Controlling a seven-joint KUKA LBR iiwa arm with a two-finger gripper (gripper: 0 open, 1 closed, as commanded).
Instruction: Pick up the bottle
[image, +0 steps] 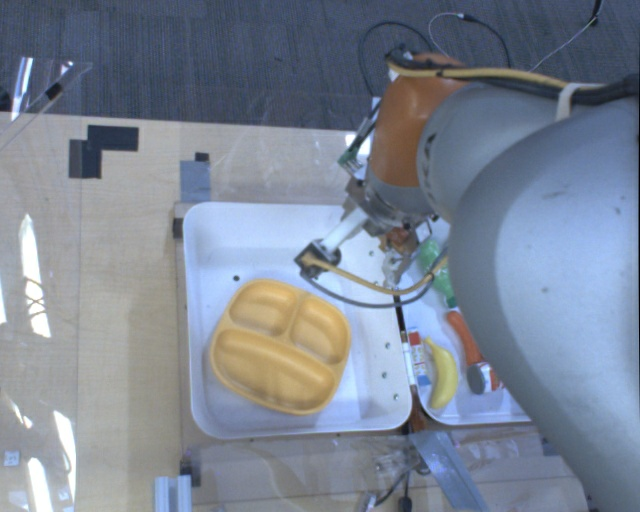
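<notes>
Gripper (395, 262) hanging over the divide between the two bins, at about 1 o'clock from the yellow plate; fingers blurred and partly masked by the wrist, so opening cannot be told, and nothing seen between them. Grey arm (540, 220) entering from 3 o'clock, orange band (400, 130) just above the wrist, covering much of the right bin. Left bin (215, 300): yellow divided plate (280, 345) lying flat toward 7 o'clock of the bin's middle; black-and-tan cable (350, 285) looping from the wrist across the bin floor at 12 o'clock of the plate. Right bin (470, 415): banana (442, 375) near the 6 o'clock edge, just beside the divide; orange-handled tool (470, 350) at 3 o'clock of the banana; green-and-clear item, possibly the bottle (437, 268), just at 3 o'clock of the gripper, largely hidden under the arm. Light wooden surface (100, 350) around both bins.
</notes>
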